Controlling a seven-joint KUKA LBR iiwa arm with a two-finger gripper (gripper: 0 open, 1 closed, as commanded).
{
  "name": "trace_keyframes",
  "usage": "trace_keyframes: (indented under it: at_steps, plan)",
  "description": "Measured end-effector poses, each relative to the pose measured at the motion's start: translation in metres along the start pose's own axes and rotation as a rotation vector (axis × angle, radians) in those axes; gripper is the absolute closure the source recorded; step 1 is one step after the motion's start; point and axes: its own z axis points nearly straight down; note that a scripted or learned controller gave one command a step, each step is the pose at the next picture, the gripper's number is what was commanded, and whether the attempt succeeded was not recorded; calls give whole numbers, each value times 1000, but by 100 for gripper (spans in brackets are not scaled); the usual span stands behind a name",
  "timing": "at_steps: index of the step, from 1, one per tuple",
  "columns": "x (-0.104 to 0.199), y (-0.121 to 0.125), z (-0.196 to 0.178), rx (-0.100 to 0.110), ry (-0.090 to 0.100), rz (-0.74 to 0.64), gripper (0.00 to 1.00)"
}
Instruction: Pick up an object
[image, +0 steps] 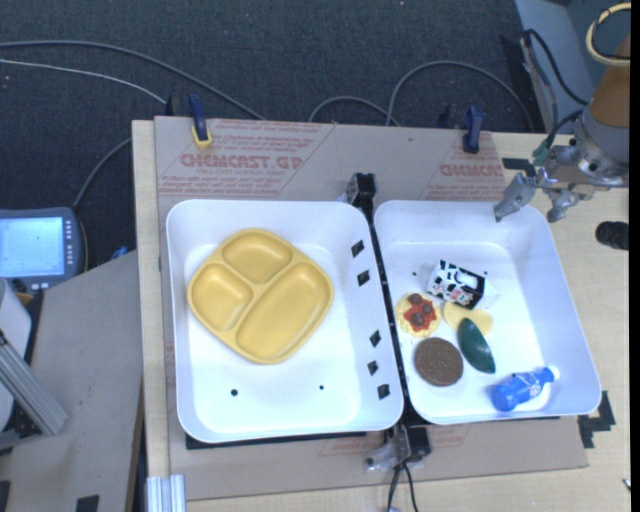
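Where clamps (200, 128) pin board (300, 160), two white bins (200, 400) sit, cables (100, 65) behind.

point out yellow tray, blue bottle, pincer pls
yellow tray (262, 296): camera view, on its middle divider.
blue bottle (520, 389): camera view, on its body.
pincer (538, 202): camera view, midway between its fingertips.
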Motion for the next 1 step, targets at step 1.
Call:
trace_keyframes:
  at_steps: [1]
  plan:
    - [1, 3, -10, -15, -4, -3, 0]
